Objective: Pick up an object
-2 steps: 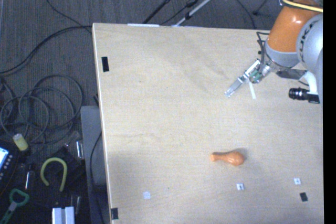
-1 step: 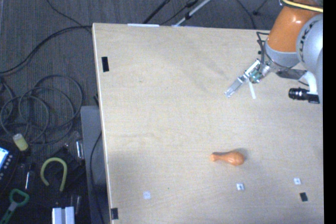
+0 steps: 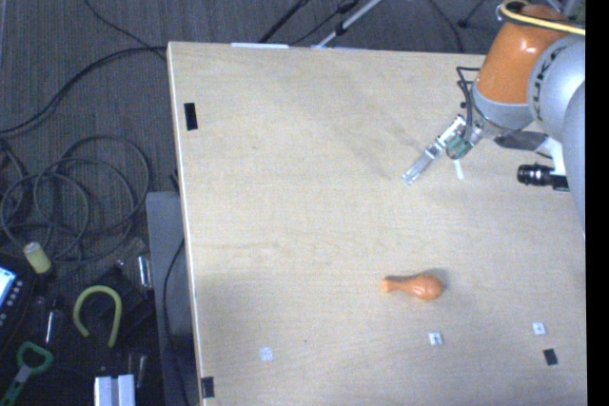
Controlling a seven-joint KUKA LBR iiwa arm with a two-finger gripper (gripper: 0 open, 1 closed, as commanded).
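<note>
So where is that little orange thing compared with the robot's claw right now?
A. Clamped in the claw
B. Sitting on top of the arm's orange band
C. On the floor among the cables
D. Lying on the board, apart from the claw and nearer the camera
D: the orange object lies flat on the wooden board, with bare board between it and the gripper, which sits farther up the view.

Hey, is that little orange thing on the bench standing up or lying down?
Lying down. The orange object rests flat on the wooden bench, narrow end pointing left, bulb end right.
</note>
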